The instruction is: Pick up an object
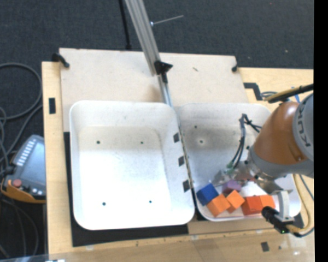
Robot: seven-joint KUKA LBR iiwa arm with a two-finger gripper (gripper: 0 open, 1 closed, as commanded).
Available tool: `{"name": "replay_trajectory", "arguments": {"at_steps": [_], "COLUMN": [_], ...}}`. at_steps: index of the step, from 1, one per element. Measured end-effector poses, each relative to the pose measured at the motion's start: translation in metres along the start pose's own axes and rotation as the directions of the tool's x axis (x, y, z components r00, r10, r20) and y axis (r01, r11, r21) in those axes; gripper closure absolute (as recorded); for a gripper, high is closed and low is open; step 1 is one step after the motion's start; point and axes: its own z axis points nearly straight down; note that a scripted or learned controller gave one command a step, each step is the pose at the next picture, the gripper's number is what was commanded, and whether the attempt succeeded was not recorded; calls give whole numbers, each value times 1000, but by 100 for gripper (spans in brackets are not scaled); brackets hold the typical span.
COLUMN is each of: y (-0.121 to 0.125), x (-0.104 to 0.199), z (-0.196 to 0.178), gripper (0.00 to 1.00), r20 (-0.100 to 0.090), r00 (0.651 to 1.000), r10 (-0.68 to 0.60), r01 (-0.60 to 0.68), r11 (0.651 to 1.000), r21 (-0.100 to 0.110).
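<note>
Several small blocks lie in the front corner of the right bin (208,124): a blue block (207,193), two orange blocks (219,205) (235,199), a larger red-orange block (258,204) and a purple block (233,185). My gripper (233,177) hangs low over this pile, just above the purple block, reaching in from the right under the orange wrist band (277,138). The wrist hides the fingertips.
The left bin (126,162) sits beside the right one, with a raised wall between them. A slanted metal bar (145,34) rises behind the bins. Cables and a handheld pendant (27,168) lie off the bench at the left.
</note>
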Motion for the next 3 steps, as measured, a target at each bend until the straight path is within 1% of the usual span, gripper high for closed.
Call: {"name": "replay_trajectory", "arguments": {"at_steps": [1,2,3], "y": [2,9,48], "x": [-2,79,159], "z": [-11,-103,-99], "gripper": [100,100,100], "r20": [0,-6,-6], "r00": [1000,1000,1000], "r10": [5,-12,-11], "r01": [-5,12,11], "r11": [1000,1000,1000], "r21": [-4,-3,5]}}
